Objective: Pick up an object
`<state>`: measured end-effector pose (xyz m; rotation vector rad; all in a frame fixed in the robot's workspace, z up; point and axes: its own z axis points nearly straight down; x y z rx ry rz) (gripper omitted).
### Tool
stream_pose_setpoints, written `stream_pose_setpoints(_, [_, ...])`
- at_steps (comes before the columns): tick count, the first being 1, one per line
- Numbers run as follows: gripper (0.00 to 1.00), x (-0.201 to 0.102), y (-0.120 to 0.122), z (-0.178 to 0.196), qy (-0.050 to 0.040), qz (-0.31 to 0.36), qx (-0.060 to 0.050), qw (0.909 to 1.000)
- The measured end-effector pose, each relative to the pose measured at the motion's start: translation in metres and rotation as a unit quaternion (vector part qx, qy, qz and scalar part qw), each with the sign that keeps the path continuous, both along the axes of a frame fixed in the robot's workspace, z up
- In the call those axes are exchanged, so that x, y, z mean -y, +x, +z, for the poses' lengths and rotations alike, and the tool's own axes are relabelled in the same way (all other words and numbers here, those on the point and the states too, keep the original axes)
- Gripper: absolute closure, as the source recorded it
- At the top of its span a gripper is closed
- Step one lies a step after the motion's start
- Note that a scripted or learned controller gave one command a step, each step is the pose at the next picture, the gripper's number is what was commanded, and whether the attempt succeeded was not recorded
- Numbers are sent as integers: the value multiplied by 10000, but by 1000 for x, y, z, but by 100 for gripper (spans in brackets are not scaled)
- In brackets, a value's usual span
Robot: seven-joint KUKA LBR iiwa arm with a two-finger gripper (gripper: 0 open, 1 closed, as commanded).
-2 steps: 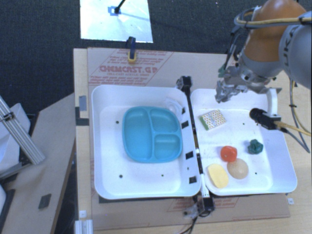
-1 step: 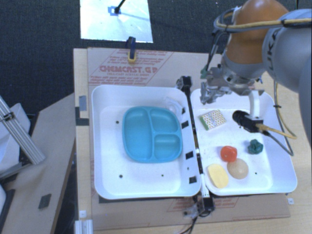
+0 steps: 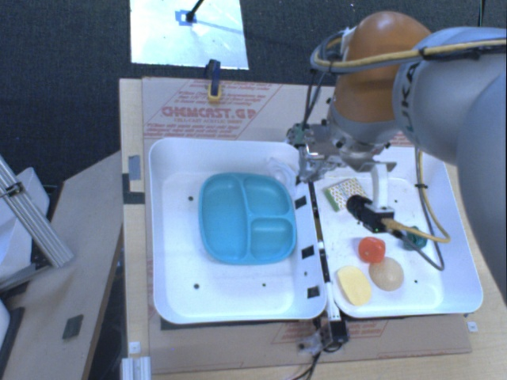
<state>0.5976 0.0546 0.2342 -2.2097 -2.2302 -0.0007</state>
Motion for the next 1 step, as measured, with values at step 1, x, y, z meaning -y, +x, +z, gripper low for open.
stream_pose_setpoints(1, [100, -52, -22, -3, 2, 6, -2, 10000])
